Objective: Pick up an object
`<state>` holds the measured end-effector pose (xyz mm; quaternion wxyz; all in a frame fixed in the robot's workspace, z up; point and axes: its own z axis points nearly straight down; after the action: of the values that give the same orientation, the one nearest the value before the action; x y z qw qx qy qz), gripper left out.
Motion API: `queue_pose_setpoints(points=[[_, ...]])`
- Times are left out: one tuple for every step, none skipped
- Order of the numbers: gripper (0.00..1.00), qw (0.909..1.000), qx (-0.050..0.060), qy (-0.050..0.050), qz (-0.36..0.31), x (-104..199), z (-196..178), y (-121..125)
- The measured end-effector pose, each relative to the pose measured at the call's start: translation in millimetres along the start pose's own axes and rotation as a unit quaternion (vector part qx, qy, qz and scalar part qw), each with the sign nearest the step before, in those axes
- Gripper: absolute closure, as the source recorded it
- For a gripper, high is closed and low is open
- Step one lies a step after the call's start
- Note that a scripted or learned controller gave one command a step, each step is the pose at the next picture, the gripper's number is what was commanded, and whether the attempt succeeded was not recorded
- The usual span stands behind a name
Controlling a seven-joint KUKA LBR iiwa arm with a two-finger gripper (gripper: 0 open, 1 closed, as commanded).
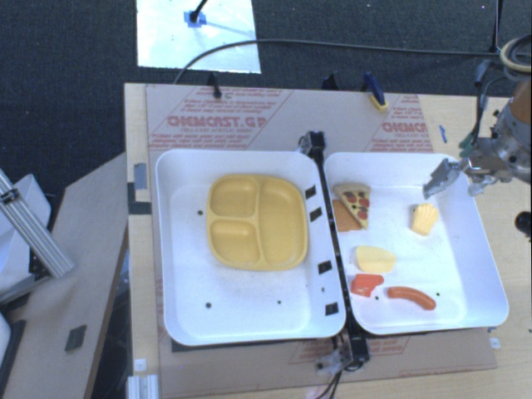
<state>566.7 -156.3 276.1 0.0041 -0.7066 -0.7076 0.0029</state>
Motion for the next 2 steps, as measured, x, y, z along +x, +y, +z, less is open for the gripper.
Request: queue_pose_setpoints(points=[[0.00, 1.0000, -0.006, -0.001, -0.001, 0, -7, 2], [0.00, 1.0000, -0.003, 0.000, 0.000, 7, 53, -3]])
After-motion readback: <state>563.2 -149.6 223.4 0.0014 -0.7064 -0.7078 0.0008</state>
